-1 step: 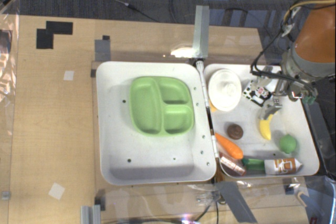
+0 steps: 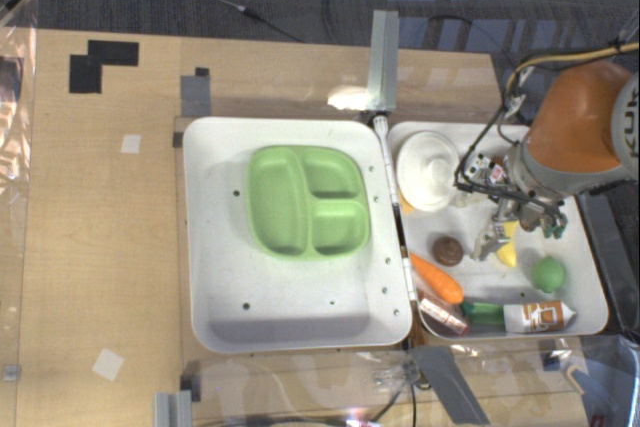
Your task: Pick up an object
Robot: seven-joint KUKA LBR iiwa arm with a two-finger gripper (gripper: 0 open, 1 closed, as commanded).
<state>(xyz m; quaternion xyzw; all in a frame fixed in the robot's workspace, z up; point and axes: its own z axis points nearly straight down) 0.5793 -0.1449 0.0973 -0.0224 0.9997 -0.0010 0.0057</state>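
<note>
My gripper (image 2: 519, 235) hangs low over the right bin (image 2: 592, 313), under the orange wrist band. Its fingers stand apart, open, and nothing is held between them. A small yellow object (image 2: 507, 254) lies just beside the left finger (image 2: 489, 242), partly covered by it. A green ball (image 2: 547, 273) rests a little below the right finger. Left of the gripper are a brown round piece (image 2: 447, 249) and a white bowl (image 2: 427, 171).
An orange carrot (image 2: 438, 279), a green-capped bottle lying on its side (image 2: 520, 316) and a pinkish piece (image 2: 443, 315) lie along the right bin's front. The left bin (image 2: 215, 315) holds a green divided plate (image 2: 305, 202). A metal post (image 2: 384, 55) stands behind the bins.
</note>
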